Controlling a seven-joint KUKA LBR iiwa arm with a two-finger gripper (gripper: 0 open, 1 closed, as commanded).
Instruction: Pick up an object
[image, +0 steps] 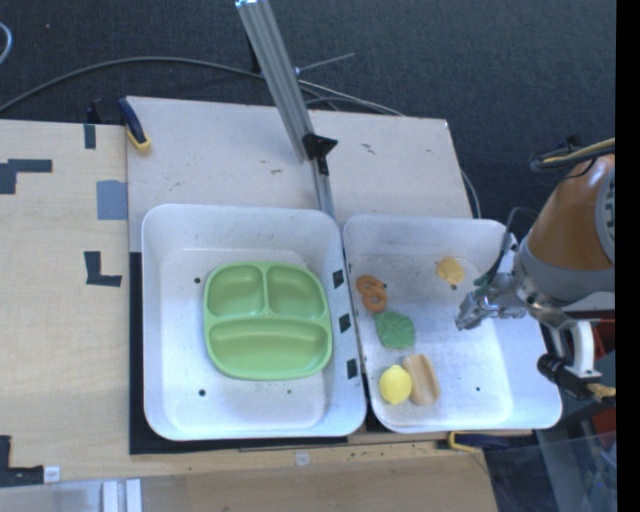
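Note:
The right bin (470, 400) holds several small food toys: a brown pretzel (372, 292), a green leafy piece (395, 330), a yellow lemon (395, 385), a hot dog (424, 379) beside it, and a small yellow piece (451, 269) near the back. My gripper (470, 313) hangs over the right side of this bin, to the right of the green piece and just below the small yellow piece. I see nothing between its fingers.
The left bin (165, 300) carries a green divided plate (267, 320). A slanted metal pole (285, 80) rises behind the bins. A blue and yellow clamp (134, 125) lies at the back left of the bench. Cables run across the dark floor behind.

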